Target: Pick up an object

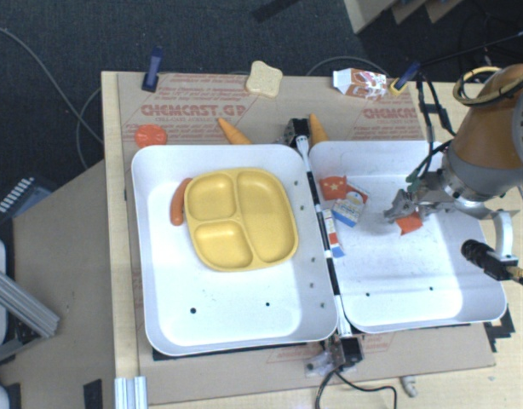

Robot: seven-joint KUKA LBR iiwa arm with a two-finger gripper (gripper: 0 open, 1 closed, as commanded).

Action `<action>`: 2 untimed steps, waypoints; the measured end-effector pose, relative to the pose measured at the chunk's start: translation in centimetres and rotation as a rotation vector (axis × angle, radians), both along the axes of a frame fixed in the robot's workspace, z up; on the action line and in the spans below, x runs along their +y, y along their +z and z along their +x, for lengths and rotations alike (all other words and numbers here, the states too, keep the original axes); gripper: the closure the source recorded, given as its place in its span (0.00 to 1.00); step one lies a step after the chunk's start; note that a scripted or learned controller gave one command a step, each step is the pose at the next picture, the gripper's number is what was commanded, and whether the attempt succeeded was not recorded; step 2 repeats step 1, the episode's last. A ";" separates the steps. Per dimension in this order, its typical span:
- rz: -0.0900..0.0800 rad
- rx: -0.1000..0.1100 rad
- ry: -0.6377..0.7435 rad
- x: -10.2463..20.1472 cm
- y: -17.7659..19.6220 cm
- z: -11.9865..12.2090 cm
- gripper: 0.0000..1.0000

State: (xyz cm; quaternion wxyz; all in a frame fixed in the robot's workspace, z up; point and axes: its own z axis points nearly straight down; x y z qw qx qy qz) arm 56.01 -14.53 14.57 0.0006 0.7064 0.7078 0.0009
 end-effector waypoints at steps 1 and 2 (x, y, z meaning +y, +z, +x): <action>0.000 0.000 0.000 6.0 3.9 1.7 1.00; 0.000 0.000 0.000 6.0 3.9 1.7 1.00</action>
